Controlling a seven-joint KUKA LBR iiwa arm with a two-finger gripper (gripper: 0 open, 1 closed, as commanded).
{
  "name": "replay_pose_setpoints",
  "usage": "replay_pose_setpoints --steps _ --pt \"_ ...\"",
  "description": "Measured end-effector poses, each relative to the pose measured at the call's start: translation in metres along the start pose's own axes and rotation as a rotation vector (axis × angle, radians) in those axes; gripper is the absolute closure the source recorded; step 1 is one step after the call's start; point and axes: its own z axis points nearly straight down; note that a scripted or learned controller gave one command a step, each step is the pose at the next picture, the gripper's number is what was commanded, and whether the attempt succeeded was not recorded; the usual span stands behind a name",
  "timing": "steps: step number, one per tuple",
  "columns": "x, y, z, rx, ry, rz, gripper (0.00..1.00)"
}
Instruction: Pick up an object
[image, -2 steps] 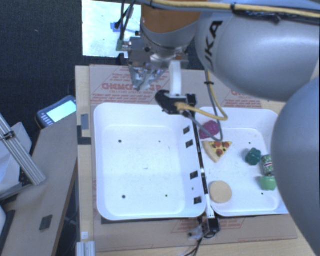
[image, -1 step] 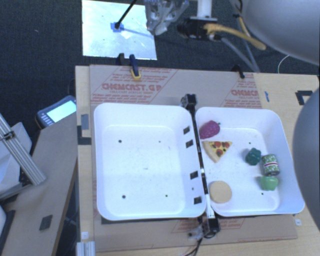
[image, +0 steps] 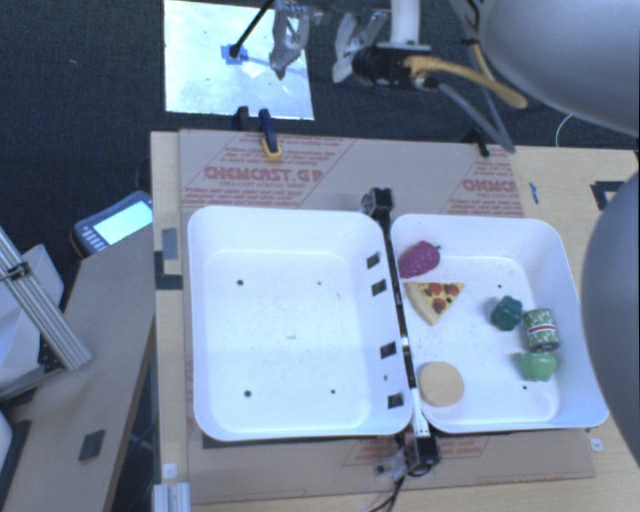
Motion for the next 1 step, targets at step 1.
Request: replay_pose_setpoints --steps 1 --pt "0.0002 0.0001 -0.0117 -0.003 0.001 -0.003 1.0"
